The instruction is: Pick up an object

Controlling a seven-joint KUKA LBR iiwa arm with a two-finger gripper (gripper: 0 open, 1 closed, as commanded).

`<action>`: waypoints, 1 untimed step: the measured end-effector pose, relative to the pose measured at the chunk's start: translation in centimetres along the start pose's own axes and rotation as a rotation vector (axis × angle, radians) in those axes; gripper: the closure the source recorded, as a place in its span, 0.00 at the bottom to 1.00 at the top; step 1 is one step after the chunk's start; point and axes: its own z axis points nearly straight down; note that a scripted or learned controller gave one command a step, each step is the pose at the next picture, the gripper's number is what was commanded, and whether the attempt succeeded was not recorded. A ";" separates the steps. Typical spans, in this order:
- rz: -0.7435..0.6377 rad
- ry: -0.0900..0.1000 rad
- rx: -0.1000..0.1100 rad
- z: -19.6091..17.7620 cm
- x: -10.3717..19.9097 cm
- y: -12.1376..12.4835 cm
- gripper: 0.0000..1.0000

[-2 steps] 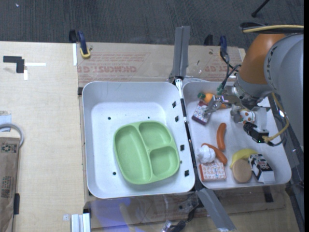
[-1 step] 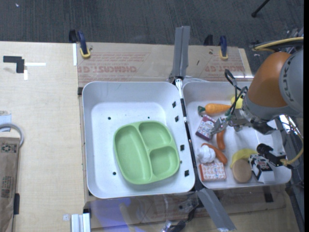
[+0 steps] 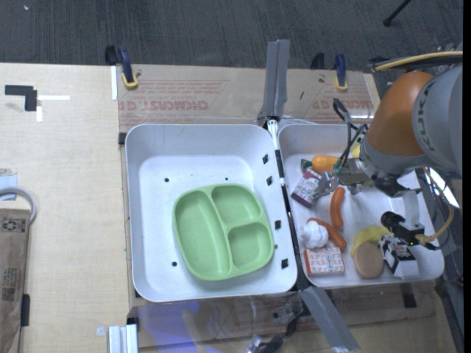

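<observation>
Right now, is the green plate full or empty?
Empty. The green plate lies flat in the left bin, and all three of its sections show bare green.

Grey arm [image 3: 441, 116] (orange band, yellow cable)

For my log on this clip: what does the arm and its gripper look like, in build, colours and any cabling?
The arm is a thick, rounded grey body with a glossy orange band above the wrist. Below it a darker metal wrist narrows to the gripper, small and dark with pale metal parts. Thin dark cables loop beside the wrist, and a yellow cable runs behind the arm. No markings are legible.
</observation>
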 end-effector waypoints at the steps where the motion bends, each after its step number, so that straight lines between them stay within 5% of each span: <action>1: 0.002 0.002 -0.005 -1.1 0.1 0.2 1.00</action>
